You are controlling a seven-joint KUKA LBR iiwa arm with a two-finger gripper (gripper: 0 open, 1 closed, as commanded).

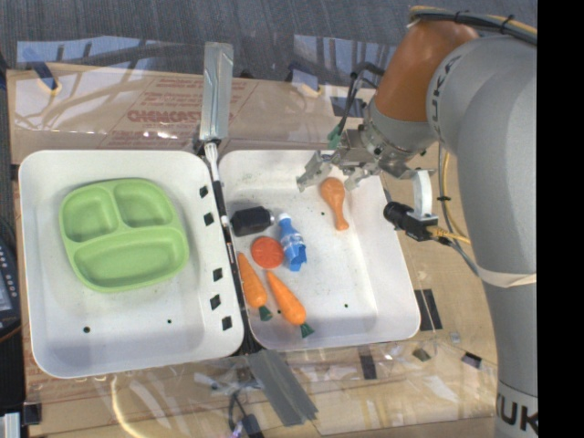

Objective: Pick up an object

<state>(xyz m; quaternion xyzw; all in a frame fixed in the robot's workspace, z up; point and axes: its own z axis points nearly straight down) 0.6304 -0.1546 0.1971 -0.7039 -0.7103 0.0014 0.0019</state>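
Fingers (321,166) of the gripper (339,170) are spread apart above the far end of the right bin (388,272), with nothing between them. Just beside and below them lies an orange drumstick (335,200) on the bin floor, its thick end nearest the fingers; whether a fingertip touches it cannot be told. Further left in that bin are a black block (250,219), a blue bottle (291,242), a red tomato (267,252) and two carrots (271,292). A green divided plate (122,233) sits in the left bin (36,272).
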